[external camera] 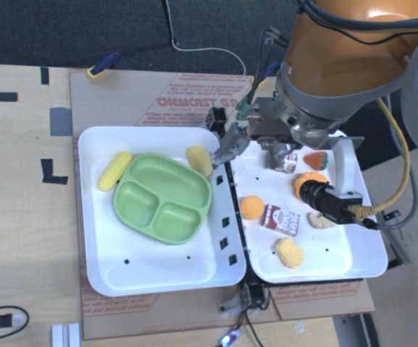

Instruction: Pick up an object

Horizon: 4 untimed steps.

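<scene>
A: Which step is judged to be in hand?

B: The approach, it would seem. The hand (285, 154) is seen low over the far end of the right bin (353, 262), under the orange band of the arm (353, 35). Nothing can be made out between its parts, and whether it is spread or pressed together cannot be told from this slant.

A: Where is a thing to be picked?

B: Several are offered in the right bin. A small printed packet (290, 163) lies just beside the hand, with a red piece (316, 160) next to it. An orange ball (252, 207) and a red-and-white carton (280, 220) lie nearer the middle, and a yellow corn piece (289, 252) near the front.

A: What is called for next?

B: One target must be settled on, probably the packet, and the hand brought square over it before it is closed.

A: And materials?

B: The toys are taken to be smooth moulded plastic; the ball is round and could roll, the carton flat-sided. In the left bin (93, 194) a glossy green divided tray (162, 197) is flanked by a ridged corn cob (113, 170) and a yellow lump (199, 160).
</scene>
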Available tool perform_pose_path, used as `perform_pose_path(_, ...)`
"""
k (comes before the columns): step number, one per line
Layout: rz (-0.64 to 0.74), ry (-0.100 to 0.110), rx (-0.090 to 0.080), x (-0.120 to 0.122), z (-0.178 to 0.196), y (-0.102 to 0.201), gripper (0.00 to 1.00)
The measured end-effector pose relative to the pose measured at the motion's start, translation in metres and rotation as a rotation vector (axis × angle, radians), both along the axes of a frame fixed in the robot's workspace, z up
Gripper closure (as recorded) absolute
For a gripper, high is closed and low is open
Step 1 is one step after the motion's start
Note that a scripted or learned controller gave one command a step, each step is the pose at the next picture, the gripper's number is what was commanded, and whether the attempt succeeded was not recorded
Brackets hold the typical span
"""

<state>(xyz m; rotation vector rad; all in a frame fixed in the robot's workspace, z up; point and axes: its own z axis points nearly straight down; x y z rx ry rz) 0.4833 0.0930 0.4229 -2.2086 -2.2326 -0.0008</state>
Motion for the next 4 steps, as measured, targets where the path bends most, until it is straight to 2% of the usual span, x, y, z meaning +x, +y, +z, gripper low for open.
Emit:
perform_pose_path(1,0.009,-0.007,0.005,-0.001,0.074,0.150,0.00)
perform_pose_path(2,-0.010,0.018,-0.011,-0.002,-0.091,0.139,0.00)
perform_pose_path(3,-0.007,0.004,-0.003,-0.001,-0.072,0.141,1.00)
perform_pose_path(4,-0.009,-0.010,0.003,0.001,0.034,0.131,1.00)
